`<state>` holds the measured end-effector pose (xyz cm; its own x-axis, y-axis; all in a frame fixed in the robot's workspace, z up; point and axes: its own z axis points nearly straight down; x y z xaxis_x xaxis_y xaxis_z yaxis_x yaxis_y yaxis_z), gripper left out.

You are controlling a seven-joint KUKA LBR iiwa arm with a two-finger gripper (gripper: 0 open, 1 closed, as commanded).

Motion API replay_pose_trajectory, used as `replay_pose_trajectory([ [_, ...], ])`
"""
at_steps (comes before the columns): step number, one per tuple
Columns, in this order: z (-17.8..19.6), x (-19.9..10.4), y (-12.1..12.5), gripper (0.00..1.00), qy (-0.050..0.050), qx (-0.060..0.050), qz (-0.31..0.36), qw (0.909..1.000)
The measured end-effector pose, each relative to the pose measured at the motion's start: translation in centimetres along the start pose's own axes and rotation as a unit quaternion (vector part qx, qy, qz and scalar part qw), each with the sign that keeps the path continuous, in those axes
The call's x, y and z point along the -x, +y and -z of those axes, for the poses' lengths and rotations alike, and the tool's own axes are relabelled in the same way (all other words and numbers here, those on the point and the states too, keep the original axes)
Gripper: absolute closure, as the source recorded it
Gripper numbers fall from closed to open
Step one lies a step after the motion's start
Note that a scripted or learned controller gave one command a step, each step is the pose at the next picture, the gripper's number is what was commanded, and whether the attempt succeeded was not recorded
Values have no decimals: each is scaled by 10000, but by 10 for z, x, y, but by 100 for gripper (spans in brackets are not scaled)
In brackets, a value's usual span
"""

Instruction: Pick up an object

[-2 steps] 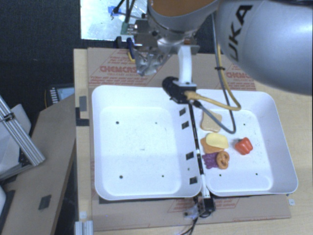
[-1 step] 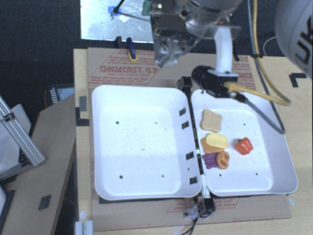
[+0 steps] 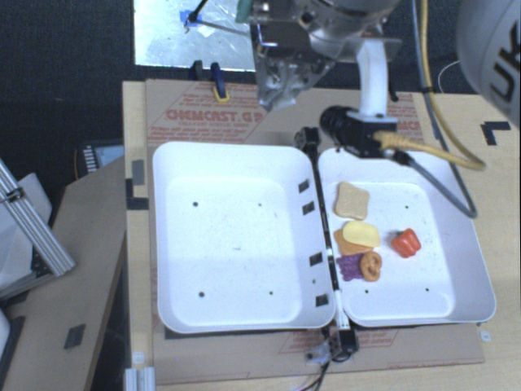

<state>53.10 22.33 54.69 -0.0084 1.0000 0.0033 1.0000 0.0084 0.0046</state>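
I see the claw (image 3: 277,84) high above the desk (image 3: 98,210); whether it is spread, I cannot tell. Below it to the right, the right bin (image 3: 456,251) keeps bread slice (image 3: 352,200), red pepper (image 3: 405,242), pretzel (image 3: 371,265).

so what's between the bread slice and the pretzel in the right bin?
In the camera view, the yellow piece lies between the bread slice and the pretzel, with an orange piece at its left edge.

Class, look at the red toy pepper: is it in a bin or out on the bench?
In. The red pepper lies inside the right bin, apart from the other pieces.
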Motion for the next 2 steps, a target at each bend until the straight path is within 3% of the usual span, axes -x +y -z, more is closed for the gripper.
replay_pose_trajectory([
  [2, 22, -1, 0, 100, 13, 16, 42, 10000],
])
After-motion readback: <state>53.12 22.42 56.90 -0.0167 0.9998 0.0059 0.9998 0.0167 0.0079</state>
